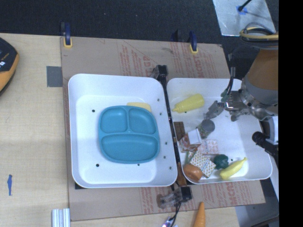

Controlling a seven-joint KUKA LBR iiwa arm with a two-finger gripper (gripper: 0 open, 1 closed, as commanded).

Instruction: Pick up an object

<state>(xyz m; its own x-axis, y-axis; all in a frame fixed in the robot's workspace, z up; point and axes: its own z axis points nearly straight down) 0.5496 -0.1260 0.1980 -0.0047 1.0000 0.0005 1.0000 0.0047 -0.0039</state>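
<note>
Right now your gripper [211,111] hangs low over the right bin [258,176], its dark fingers slanting down toward a small grey lump [207,126] near the bin's middle. Whether it is spread or closed you cannot tell from this angle; nothing is visibly held. I would judge this the approach step, with no pick made yet.

Just left of the gripper lies a yellow piece [188,103], near the bin's left wall. Below the grey lump sit a white block [194,136] and a heap of wrappers [202,156], with an orange thing [191,172], a green thing [220,161] and a banana [233,168] along the near edge.

For the next move, you would want the tool centred over one object that stands apart, probably the grey lump or the yellow piece, since the heap is crowded and a grasp there could slip.

Further out, the left bin [80,169] holds a blue plate [128,134] resting on a pale yellow card [138,106]. Both bins sit on a cardboard sheet [113,56] clamped to a wooden bench [28,141], with dark floor [118,4] behind.
</note>
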